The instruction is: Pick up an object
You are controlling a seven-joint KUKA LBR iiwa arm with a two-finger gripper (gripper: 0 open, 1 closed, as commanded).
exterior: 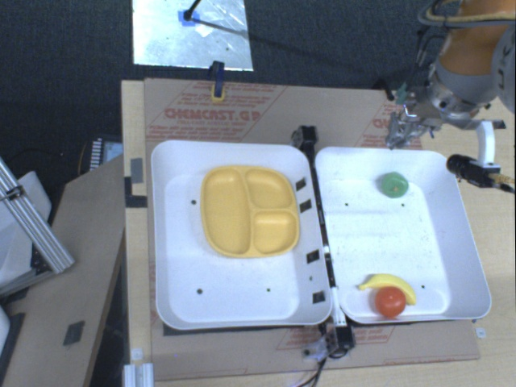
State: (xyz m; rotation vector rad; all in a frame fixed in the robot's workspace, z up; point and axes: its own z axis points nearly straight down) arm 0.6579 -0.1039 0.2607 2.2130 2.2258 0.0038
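Dark grey carpet surrounds your desk [81, 240], where a cardboard sheet [242, 107] printed in red lettering lies under two shallow white bins set side by side. The left bin [173, 297] carries one yellow plate [248, 211] divided into three compartments, lying flat near its middle. The right bin [459, 240] carries three objects you could pick. One green round object [394, 185], fuzzy at this distance, sits near the far edge of that bin. One yellow banana [389, 282] lies curved at the near edge, and one red tomato [390, 301] sits touching it on the near side. The green object is well apart from the banana and tomato. Your arm [476, 31], grey with an orange band, reaches in from the upper right, and its claw [401, 135] hangs at the far rim of the right bin, just beyond the green object and not touching it. You cannot tell from this angle whether the claw is spread or closed; nothing shows in it. One shiny metal sheet [192, 21] lies on the carpet beyond the desk, with a blue mark [188, 17] on it.
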